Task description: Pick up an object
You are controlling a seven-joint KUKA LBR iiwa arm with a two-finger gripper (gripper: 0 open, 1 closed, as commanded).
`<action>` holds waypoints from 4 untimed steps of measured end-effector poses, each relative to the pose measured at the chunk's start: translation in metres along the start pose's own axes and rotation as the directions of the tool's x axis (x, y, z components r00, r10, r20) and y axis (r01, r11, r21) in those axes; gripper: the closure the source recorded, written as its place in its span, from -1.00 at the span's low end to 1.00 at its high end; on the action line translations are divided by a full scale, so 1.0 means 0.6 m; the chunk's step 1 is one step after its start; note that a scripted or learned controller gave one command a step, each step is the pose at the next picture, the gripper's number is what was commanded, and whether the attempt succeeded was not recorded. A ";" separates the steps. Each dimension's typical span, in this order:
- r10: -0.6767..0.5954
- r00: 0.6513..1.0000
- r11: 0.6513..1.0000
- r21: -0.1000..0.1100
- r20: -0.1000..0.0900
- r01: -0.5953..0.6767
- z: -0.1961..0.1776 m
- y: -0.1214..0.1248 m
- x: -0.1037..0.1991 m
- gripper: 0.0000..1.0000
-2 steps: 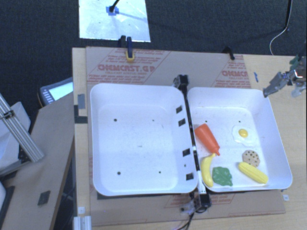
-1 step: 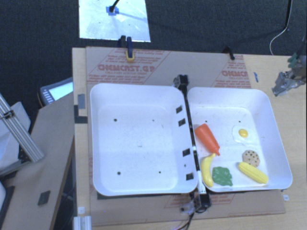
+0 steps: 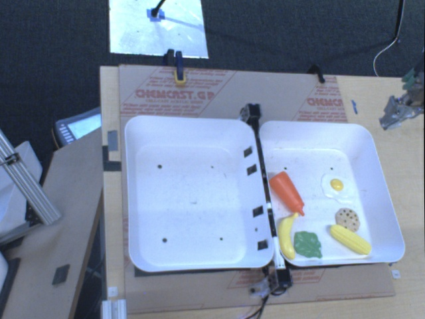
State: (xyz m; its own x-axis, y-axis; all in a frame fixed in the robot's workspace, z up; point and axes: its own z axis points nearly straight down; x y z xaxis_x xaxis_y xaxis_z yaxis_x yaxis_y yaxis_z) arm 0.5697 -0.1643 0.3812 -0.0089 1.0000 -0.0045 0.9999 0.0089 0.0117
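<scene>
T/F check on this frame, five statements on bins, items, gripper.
1. All the toys lie in the right bin. True.
2. The carrot sits in the left bin. False: it lies in the right bin, near the divider.
3. The egg lies beyond the cookie. True.
4. The gripper is over the banana. False: it is at the right edge, outside the bins.
5. The corn touches the green piece. False: they lie apart.

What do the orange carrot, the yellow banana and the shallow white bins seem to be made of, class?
Orange carrot and yellow banana: probably moulded plastic toys, given their flat, uniform colour. Shallow white bins: likely thin formed plastic, with smooth rounded corners and a slight sheen.
</scene>
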 end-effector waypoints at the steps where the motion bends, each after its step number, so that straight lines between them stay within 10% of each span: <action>1: -0.004 1.000 1.000 -0.003 0.001 0.004 -0.018 0.001 0.000 1.00; 4: -0.016 1.000 1.000 -0.015 0.005 0.016 -0.074 0.006 -0.001 1.00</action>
State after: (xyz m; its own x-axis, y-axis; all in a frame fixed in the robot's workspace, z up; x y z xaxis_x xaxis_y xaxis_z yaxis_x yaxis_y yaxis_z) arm 0.5728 -0.1646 0.4258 -0.0246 0.9997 -0.0093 0.9993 0.0249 0.0264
